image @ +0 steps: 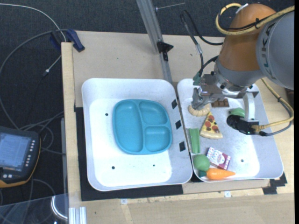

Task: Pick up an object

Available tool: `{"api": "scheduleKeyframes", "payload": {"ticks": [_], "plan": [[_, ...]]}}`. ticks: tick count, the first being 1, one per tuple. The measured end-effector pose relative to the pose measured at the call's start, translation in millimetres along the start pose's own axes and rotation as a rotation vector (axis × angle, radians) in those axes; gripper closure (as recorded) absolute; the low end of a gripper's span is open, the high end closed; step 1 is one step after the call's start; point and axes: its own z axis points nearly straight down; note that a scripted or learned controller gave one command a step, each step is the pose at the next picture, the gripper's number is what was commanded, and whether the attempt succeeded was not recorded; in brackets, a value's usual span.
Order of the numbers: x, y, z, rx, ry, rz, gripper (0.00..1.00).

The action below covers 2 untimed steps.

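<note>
My gripper (pixel 201 100) hangs low over the back left part of the right bin (pixel 268 146), directly above a tan ring-shaped toy pastry (pixel 199 110), and seems to touch its top. Just in front of it lies a pizza slice toy (pixel 211 127). Further forward are a green stick (pixel 194 140), a green ball (pixel 202 162), an orange carrot (pixel 219 174) and a pink-and-white packet (pixel 218 157). The arm partly hides a small green piece (pixel 237 112) and a brown piece (pixel 222 103).
The left bin (pixel 93 125) holds a blue divided plate (pixel 141 126). A metal post (pixel 152 22) rises behind the two bins. The arm's body and its black cable fitting (pixel 239 123) overhang the right bin's back half. Cables lie on the floor at left.
</note>
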Motion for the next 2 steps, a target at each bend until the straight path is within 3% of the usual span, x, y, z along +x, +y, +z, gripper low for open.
{"api": "scheduleKeyframes", "payload": {"ticks": [2], "plan": [[99,16,-4,-0.004,-0.001,0.001,1.0]]}}
